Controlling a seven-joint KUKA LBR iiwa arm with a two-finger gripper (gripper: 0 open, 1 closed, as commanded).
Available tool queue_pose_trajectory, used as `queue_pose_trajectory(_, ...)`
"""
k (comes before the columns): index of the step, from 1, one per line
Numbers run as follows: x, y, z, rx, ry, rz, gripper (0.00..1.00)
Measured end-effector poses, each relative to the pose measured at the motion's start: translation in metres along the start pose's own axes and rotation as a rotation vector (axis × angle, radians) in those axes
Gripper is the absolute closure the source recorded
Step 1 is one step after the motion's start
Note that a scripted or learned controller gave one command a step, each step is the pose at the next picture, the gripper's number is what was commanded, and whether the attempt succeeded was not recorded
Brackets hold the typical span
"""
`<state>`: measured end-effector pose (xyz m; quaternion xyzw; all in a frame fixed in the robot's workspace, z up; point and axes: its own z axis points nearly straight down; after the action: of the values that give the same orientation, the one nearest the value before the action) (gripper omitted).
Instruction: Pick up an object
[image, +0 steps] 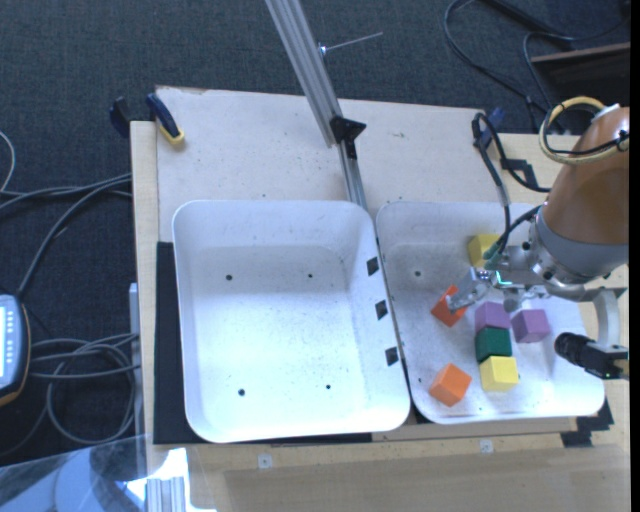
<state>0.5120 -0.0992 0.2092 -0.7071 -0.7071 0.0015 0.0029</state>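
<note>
White right bin (560, 405) at right of frame, loaded with blocks | gripper (478, 287) low over its middle, fingers apart, nothing between them | red-orange block (447, 308) just lower left of fingertips | purple block (491, 316), green block (493, 343), yellow block (499, 373) stacked down-frame | left bin (200, 300) centre-left

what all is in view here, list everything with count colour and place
bins: 2, white, side by side on the bench; left bin, right bin
orange blocks: 2, right bin; one near the front, one by the gripper
purple blocks: 2, right bin middle
yellow blocks: 2, right bin; back, front
green block: 1, between purple and yellow
clamp: 1, blue and yellow, bench back left
arm: 1, grey and orange, from the right
gripper: 1, over the right bin
</note>
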Motion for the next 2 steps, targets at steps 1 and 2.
queue_pose_trajectory(1,0.000,0.001,-0.002,-0.006,-0.001,0.000,0.00)
queue_pose_trajectory(2,-0.003,0.003,0.041,0.000,0.000,0.001,0.00)
